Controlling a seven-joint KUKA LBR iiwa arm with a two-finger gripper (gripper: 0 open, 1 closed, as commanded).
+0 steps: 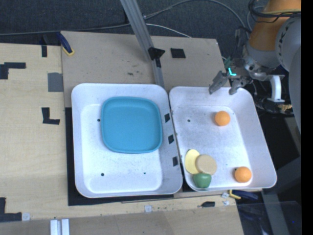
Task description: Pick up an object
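The hand hangs over the far rim of the right bin, its two dark fingers spread apart with nothing between them; the grey arm with its orange band rises behind it to the right. The nearest thing to pick is the small orange ball, lying on the bin floor just toward the camera from the hand, almost straight below it in the view; being round, it has no long axis to line up with. A second orange ball sits well apart at the near right corner; a yellow piece, a tan disc and a green piece crowd together, touching, at the near left corner. The left bin holds a smooth blue plate with rounded corners; both bins are glossy white plastic, the right one speckled; the counter is pale board.
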